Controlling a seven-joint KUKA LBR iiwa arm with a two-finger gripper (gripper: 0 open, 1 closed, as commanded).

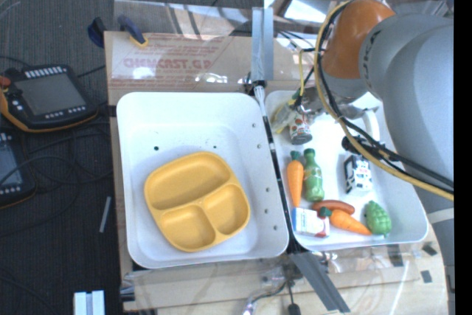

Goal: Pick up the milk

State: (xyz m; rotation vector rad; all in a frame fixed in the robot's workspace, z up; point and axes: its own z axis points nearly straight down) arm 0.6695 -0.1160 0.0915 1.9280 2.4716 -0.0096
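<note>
bins [192, 103]: smooth white plastic | divided plate [196, 200]: matt yellow plastic | arm [413, 85]: grey, glossy

A robotics lab: arm [413, 77] over bench bins [140, 129], teach pendant [44, 96] and cables on carpet.

- Left bin [140, 122]: yellow divided plate [196, 199].
- Right bin [402, 229]: milk carton [310, 222], two carrots [294, 182], green bottle [313, 175], sausage [333, 206].
- Arm [413, 63] overhangs the right bin.

A yellow plate [196, 200], orange carrots [294, 182], a green bottle [313, 176], and a white, blue and red milk carton [310, 221].
</note>
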